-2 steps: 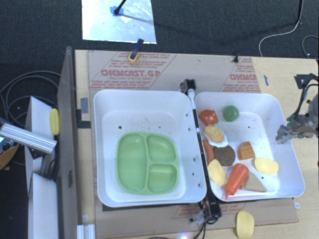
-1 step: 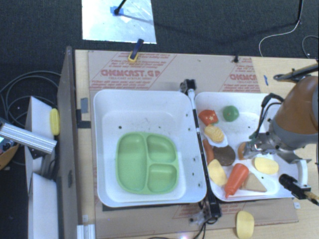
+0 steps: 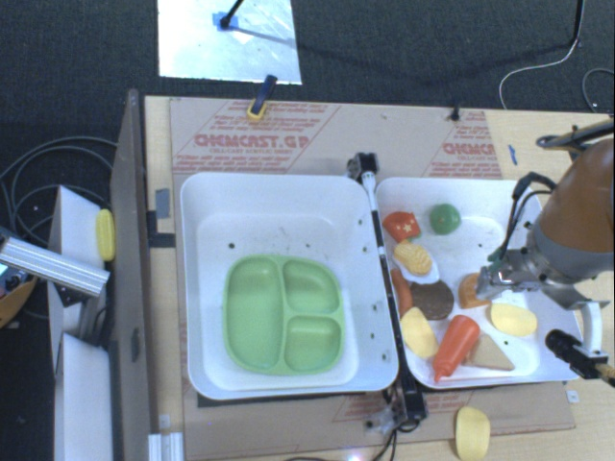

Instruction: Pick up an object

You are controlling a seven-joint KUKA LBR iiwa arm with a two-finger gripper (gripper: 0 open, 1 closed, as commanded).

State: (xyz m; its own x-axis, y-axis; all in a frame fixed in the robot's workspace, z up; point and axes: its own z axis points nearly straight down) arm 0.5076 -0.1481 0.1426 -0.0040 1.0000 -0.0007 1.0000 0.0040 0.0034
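Now the toy foods are lying in the right bin (image 3: 500,195), and any one of them could be the thing to pick up. The one nearest the gripper (image 3: 493,279) is a small orange piece (image 3: 470,290), sitting just beside it, next to a brown round patty (image 3: 432,300). A yellow lemon (image 3: 512,319) is lying just below the gripper. I cannot tell if the gripper is open or closed, because the arm (image 3: 581,209) is hanging over it and it looks very small. Nothing is showing as lifted, so I think the job is only starting: the gripper is getting low near the food, but the grabbing and lifting are not done yet.

Farther off in that bin, a red toy (image 3: 402,225), a green ball (image 3: 443,219), a piece of corn (image 3: 413,256) and a carrot (image 3: 455,344) are lying close together. The food is crowded, so grabbing just one may be tricky.

The left bin (image 3: 211,200) is holding a green plate (image 3: 283,313) with three parts. Both bins are sitting side by side on a brown board (image 3: 288,133). One yellow toy (image 3: 471,431) is lying on the board, outside the bins. Black wires (image 3: 38,176) are curling on the dark floor (image 3: 404,27) around the bench.
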